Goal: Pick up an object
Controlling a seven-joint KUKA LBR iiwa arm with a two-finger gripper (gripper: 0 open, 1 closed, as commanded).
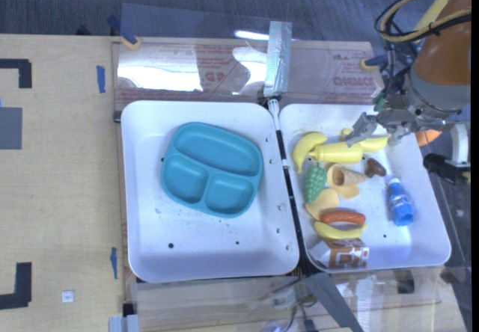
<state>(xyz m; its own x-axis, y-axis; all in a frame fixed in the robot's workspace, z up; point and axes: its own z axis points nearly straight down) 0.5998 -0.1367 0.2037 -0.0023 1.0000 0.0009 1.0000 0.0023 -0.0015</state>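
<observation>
A: Camera view, item 1. We log 2 white bins side by side. The left bin (142, 196) holds a blue plate (212, 168) with 3 compartments, lying flat near the middle.

B: Item 2, the right bin (430, 237). We count a banana (303, 147) at the upper left, a yellow bottle-shaped toy (352, 149) lying across just beside it, a green bumpy piece (315, 181) below, and an ice-cream cone (346, 176) with a brown piece (374, 167) next to it.

A: We add a hot dog (342, 218) in a yellow bun low in the bin, a brown can (344, 254) at the front rim, and a small blue bottle (400, 203) toward the right side.

B: Writing?

A: Reddish print on the clear sheet (224, 69) behind the bins; we cannot read it. The can's label is too small to make out.

B: Gripper (389, 123)?

A: It sits over the right bin's upper right area, just above the yellow toy's right end. We cannot tell whether its jaws are open or closed, or whether they touch the toy.
</observation>
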